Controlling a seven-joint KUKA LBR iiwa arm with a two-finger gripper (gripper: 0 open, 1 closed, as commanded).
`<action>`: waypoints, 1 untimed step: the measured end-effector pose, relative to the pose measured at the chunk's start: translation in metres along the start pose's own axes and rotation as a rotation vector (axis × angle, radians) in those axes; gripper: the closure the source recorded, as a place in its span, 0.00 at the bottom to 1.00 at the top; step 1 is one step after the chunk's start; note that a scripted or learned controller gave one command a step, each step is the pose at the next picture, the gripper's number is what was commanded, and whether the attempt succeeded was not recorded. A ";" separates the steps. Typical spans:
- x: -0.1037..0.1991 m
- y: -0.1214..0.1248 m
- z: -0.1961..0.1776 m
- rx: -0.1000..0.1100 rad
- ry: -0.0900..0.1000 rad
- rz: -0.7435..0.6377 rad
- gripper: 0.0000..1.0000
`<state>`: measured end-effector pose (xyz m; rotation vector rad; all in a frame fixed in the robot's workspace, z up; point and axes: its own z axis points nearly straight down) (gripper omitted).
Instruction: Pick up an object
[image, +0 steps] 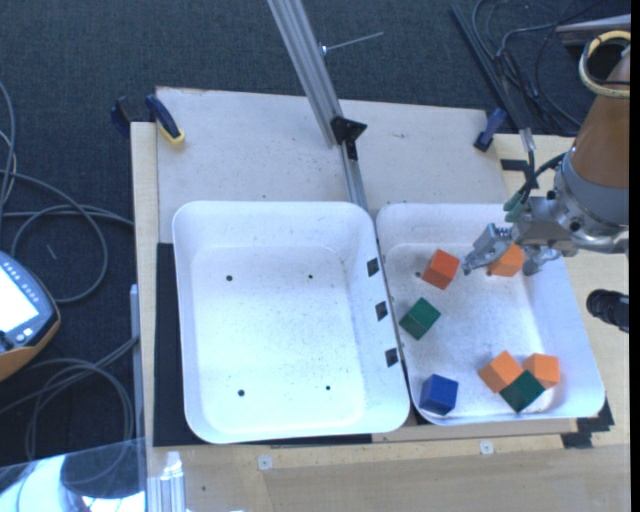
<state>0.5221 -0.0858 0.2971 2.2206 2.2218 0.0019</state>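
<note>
My gripper (508, 256) hangs over the upper right part of the right bin (575, 310). It is shut on an orange block (508, 263) that shows between its two fingers (482, 256). Just to its left, another orange cube (441, 268) lies tilted on the bin floor. A green cube (420, 318) sits lower, near the bin's left wall, and a blue cube (438, 393) rests at the front left corner. At the front right, two orange cubes (500, 370) (543, 368) and a dark green cube (521, 392) huddle together.
The left bin (270, 320) lies beside the right one, parted by a shared rim with black clips (381, 310). A slanted metal rod (320, 90) crosses the back of the bench. Cables and a clamp (488, 128) lie behind.
</note>
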 end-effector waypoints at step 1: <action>-0.001 0.015 0.109 0.011 0.002 0.001 0.00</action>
